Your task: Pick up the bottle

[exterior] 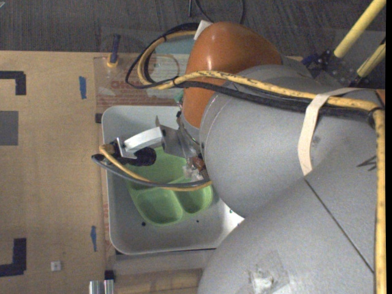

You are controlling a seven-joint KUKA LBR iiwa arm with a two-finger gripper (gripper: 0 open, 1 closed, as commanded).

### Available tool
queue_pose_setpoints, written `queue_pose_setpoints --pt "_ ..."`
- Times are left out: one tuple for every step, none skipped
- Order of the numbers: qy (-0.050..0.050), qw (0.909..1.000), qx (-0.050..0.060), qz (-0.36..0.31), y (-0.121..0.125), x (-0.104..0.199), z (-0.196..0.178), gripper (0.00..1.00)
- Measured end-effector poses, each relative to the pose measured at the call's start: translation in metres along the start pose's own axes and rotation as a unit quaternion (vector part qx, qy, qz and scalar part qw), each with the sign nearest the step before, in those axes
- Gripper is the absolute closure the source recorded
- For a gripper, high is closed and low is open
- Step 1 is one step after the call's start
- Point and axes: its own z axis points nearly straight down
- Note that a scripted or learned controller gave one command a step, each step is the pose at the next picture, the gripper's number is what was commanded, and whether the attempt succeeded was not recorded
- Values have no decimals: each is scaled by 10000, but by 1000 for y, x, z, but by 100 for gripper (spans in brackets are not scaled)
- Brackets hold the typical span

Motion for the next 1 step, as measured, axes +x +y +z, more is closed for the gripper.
queue_pose_setpoints --pt "-31 9998 10 -181 30 -12 62 100"
